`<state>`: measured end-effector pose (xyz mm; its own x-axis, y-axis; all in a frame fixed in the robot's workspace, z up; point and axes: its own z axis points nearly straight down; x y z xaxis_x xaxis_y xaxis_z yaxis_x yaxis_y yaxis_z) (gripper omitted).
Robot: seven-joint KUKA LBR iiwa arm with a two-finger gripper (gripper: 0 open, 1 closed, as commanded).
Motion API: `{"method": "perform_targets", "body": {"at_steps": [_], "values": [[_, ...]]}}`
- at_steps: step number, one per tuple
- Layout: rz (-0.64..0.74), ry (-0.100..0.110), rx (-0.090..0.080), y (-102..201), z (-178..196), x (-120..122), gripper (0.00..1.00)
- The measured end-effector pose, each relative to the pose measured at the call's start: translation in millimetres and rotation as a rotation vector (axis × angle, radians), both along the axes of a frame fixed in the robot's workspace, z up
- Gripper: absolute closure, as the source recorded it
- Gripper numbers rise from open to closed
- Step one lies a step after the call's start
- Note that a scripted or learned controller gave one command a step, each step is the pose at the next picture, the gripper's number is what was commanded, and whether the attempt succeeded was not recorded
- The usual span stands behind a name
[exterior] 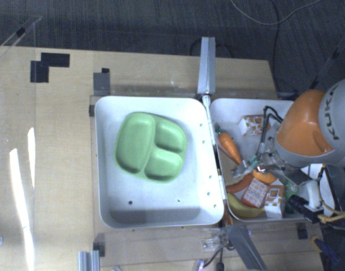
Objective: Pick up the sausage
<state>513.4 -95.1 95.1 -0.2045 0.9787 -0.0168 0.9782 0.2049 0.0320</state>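
The sausage (240, 184), a short reddish-brown link, lies near the left wall of the right bin (235, 107), just above a banana. The arm, with its orange band, reaches in from the right. Its gripper (258, 164) is low in the bin, slightly above and to the right of the sausage. An orange piece (265, 177) lies right under the gripper. From this angle I cannot make out whether the gripper touches the sausage.
In the right bin there are also a carrot (229, 146), a banana (245, 209), a red and white packet (254, 193) and another packet (252, 124) at the back. A green divided plate (151, 146) rests in the left bin (155, 214).
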Motion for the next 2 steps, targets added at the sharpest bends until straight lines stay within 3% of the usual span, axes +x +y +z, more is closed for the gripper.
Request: {"method": "perform_targets", "body": {"at_steps": [1,2], "values": [[0.004,-0.003,0.005,3.1,11.4,2.3,1.0],[0.003,-0.006,0.002,1.3,13.1,2.9,0.0]]}}
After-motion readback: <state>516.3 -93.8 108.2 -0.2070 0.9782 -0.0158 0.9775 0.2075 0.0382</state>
